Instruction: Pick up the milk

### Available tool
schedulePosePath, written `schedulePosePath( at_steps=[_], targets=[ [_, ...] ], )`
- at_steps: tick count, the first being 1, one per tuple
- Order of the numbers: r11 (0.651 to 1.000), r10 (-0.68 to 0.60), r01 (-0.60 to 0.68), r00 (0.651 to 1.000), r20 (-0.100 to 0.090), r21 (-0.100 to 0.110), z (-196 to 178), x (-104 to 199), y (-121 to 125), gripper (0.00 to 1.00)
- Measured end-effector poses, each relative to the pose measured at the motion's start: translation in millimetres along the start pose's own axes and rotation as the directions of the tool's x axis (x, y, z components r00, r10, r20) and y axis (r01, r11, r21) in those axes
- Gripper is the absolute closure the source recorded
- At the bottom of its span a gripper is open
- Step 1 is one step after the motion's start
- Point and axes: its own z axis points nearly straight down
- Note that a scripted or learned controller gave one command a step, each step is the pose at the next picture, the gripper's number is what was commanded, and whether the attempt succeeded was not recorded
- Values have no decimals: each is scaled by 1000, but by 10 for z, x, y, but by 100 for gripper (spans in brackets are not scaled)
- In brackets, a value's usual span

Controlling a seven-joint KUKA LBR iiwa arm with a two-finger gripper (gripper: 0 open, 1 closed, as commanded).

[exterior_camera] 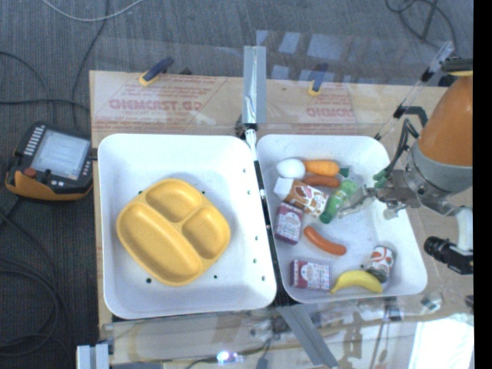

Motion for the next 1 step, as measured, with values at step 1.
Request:
schedulePosePath(
  at_steps=[1],
  targets=[
    [964,267,-267,964,0,1,215,330,715,0]
  ],
)
